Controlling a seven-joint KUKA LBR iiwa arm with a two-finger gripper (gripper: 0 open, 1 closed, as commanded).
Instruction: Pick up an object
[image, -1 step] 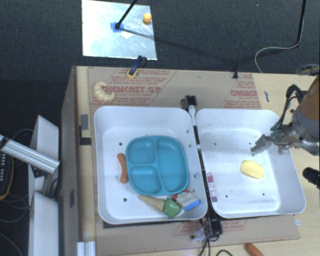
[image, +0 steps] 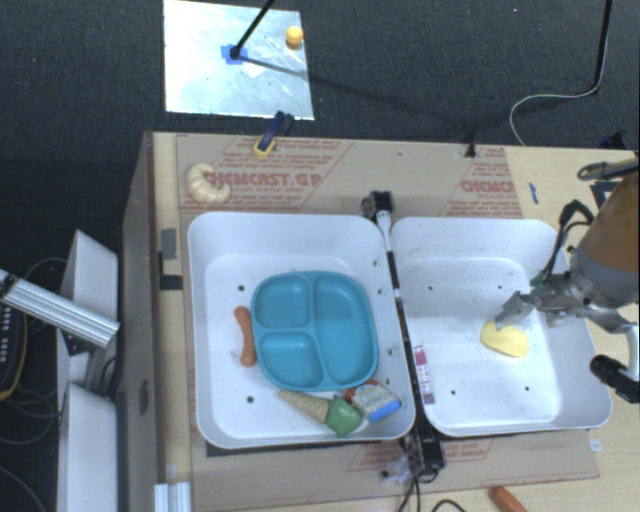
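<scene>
A pale yellow rounded object (image: 506, 341) lies on the floor of the right bin (image: 470, 405), toward its right side. My gripper (image: 518, 311) reaches in from the right and hangs just above the yellow object's upper edge; I cannot make out whether they touch. The grey arm with its orange band (image: 610, 250) stands over the bin's right rim. In the left bin (image: 215, 300) there is a blue divided plate (image: 313, 330), with an orange sausage (image: 245, 335) to its left. A tan cone (image: 305, 404), a green piece (image: 343, 417) and a small blue-and-white box (image: 378, 402) lie along the plate's front.
A black divider rail (image: 398, 300) runs between the two bins. On the cardboard bench behind the bins are a cream-coloured curled object (image: 205, 181) and a blue-yellow tool (image: 270, 134). Cables hang at the right edge near the arm.
</scene>
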